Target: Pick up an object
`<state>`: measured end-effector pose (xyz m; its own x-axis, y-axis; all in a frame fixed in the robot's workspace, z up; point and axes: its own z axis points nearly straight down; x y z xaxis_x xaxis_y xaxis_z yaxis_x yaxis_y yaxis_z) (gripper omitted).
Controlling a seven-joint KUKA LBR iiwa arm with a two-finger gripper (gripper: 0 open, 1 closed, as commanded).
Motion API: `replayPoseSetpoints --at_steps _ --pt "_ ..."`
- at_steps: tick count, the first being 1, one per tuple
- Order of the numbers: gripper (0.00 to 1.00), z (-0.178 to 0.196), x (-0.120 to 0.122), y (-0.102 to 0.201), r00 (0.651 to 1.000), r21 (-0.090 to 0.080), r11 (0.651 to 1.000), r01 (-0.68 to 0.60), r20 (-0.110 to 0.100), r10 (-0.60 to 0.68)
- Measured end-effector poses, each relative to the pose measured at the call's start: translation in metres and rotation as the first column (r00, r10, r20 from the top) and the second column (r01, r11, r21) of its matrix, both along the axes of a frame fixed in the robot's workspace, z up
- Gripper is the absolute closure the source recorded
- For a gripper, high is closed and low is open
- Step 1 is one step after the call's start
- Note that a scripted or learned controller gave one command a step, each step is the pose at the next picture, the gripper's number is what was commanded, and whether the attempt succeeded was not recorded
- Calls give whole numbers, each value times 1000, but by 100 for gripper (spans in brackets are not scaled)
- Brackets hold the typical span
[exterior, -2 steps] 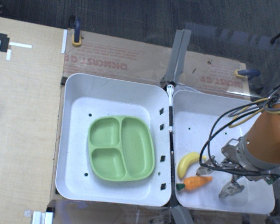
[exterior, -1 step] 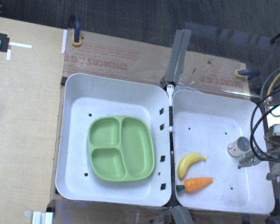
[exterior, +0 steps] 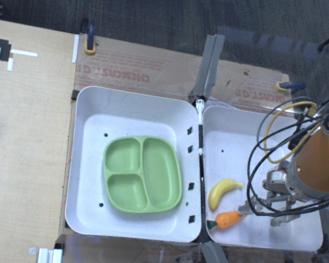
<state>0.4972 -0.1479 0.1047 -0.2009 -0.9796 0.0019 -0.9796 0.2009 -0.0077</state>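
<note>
You're at the reach-in step. The gripper (exterior: 250, 207) sits low in the right bin (exterior: 295, 241), right next to the carrot (exterior: 228, 219), at its right end. You can't tell how wide the gripper is open or if it has hold of anything, bc the arm and cables hide it. The carrot looks like it lies on the bin floor, so I'd say nothing is picked up yet.

Next move, I think: get the gripper over the carrot, close on it, then lift straight up. Go slow, bc the carrot is near the front-left corner and could slip or roll.

Bins: 2 white ones, side by side. The right bin has 2 things, the carrot and a banana (exterior: 221, 192) just above it, close but apart. The left bin (exterior: 88, 146) has 1 thing, a green plate (exterior: 143, 174) w/ 3 parts, all bare.
</note>
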Motion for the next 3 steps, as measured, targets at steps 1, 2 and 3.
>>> replayPoseSetpoints --at_steps 1,2,3 --pt "0 -6 -14 20 999 -11 999 36 10 -36" --pt "0 -5 -13 25 999 -16 999 48 14 -47" --pt "0 -5 -13 27 998 -13 998 54 14 -54"
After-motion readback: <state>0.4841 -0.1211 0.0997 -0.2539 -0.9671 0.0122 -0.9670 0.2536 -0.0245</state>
